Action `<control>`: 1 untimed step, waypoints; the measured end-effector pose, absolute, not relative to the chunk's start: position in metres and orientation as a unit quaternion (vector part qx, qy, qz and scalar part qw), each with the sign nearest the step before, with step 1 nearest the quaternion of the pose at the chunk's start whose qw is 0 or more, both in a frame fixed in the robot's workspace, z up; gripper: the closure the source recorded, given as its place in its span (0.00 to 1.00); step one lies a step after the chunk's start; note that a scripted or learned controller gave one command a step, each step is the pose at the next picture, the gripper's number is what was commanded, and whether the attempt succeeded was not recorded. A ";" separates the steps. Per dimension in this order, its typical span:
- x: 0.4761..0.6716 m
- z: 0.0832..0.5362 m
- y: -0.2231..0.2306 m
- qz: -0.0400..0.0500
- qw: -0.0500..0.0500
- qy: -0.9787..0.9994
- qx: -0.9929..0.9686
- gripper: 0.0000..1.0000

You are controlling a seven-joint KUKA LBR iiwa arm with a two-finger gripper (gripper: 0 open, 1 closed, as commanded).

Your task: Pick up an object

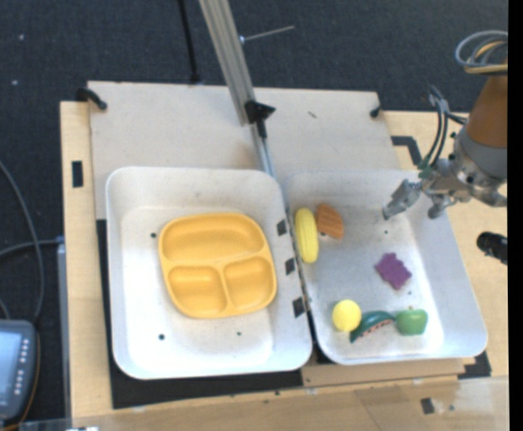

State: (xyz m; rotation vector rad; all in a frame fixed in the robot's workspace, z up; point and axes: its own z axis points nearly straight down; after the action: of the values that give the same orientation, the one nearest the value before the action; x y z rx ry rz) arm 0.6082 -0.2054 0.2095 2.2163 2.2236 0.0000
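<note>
The right bin (450, 268) holds several small toys: a yellow banana-like piece (306, 234) by its left wall, an orange-brown piece (329, 222) next to it, a purple piece (393, 270), a yellow ball (346, 315), a dark green piece (374, 325) and a green apple-like piece (412, 321). My gripper (419, 201) hangs over the bin's upper right part, above and to the right of the purple piece. Its fingers are spread apart, with nothing between them.
The left bin (136, 330) carries a yellow divided tray (217, 264). A slanted metal pole (230, 52) rises from the divider between the bins. A small screen (1, 357) sits off the bench at lower left.
</note>
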 end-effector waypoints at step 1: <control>0.608 0.210 -0.206 0.000 0.001 0.708 0.706 0.00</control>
State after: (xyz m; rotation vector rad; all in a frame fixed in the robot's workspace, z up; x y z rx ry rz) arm 0.6081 -0.2057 0.2095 2.2155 2.2240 -0.0012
